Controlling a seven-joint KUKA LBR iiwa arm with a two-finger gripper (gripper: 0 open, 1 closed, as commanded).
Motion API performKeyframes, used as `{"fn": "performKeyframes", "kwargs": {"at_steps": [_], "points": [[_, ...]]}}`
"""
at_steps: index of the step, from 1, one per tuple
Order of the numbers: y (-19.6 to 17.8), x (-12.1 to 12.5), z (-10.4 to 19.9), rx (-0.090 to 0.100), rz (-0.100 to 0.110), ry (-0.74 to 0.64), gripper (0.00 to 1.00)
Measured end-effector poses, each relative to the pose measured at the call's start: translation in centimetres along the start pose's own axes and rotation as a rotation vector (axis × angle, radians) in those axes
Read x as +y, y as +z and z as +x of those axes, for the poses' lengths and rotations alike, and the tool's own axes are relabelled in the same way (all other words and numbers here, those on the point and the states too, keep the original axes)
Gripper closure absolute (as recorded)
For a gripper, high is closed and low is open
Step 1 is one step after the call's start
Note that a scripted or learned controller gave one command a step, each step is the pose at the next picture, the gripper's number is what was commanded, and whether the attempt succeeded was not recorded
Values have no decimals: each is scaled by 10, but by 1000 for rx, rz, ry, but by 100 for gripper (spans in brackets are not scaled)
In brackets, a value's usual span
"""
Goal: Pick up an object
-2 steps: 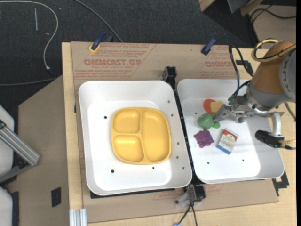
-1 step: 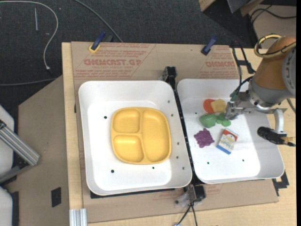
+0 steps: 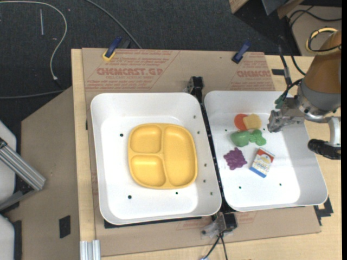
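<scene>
The toys [image 3: 248,133] are lying in the right bin [image 3: 303,191]: a red and yellow piece, a green one, purple grapes [image 3: 235,158] and a small box [image 3: 262,162], none lifted yet. The gripper [image 3: 275,121] is hovering just right of the yellow piece, gripping nothing; whether it is spread or closed I cannot tell, so the whole pick is remaining.

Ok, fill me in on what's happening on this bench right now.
A robot arm reaches in over the right bin, its gripper low beside a cluster of small toys: an orange and yellow piece, a green piece, a purple grape bunch and a small carton. Nothing is visibly between its fingers. The left bin holds a yellow divided plate.
</scene>
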State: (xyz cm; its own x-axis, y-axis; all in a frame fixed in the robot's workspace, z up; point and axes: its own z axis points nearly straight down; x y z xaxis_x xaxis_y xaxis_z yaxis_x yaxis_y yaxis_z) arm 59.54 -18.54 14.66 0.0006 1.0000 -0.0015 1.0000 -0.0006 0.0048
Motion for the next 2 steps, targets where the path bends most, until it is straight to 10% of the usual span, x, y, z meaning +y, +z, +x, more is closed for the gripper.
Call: {"fn": "performKeyframes", "kwargs": {"at_steps": [2], "points": [[-86, 9, -1, 1, 0, -2, 100]]}}
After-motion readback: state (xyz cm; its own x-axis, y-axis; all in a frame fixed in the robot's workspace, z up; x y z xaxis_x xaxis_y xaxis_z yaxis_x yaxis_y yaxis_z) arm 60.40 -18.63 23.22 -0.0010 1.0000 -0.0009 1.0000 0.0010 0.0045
